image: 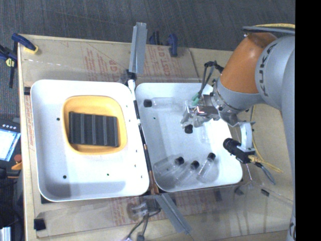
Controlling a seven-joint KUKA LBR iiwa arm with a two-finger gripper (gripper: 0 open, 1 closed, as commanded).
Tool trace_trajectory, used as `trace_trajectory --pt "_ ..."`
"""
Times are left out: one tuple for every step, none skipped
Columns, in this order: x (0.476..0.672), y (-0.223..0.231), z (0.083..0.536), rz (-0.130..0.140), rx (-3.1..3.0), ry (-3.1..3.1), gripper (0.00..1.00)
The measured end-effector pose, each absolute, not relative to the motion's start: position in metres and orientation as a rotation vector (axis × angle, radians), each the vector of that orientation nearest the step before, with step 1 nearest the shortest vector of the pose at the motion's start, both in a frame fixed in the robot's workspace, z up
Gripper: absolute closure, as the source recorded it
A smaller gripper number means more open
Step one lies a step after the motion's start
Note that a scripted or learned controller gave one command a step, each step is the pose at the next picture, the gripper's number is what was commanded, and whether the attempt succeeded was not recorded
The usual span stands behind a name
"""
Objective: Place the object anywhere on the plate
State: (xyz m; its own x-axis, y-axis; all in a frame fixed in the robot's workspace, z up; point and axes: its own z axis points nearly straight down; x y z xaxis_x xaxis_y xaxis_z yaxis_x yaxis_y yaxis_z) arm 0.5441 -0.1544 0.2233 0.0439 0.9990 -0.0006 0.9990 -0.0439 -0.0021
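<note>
A yellow plate (pixel 73 107) with a dark ribbed middle lies in the left bin (pixel 50 174). Several clear vials with black caps lie in the right bin (pixel 165 134): one at the back left (pixel 148 103) and three near the front edge (pixel 179 161) (pixel 194 164) (pixel 210 157). My gripper (pixel 192 116) is low over the middle of the right bin, well right of the plate. A black cap (pixel 188 129) shows just below the gripper's tip. Whether that vial is gripped is unclear.
The two bins meet along a raised rim (pixel 140 134). The arm's grey body and orange band (pixel 246 69) cover the right bin's back right corner. A black fitting (pixel 234 148) sticks out over the bin's right rim. Clamps and metal bars stand on the bench behind the bins.
</note>
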Motion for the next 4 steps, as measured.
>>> trace_trajectory --pt "0.590 -0.096 0.231 0.001 -2.230 -2.209 1.00" --pt "0.657 -0.022 0.236 0.001 -1.866 -2.527 1.00" --pt "0.629 -0.022 0.191 0.004 -1.605 -2.696 1.00" --pt "0.629 -0.022 0.191 0.004 -1.606 -2.696 0.00"
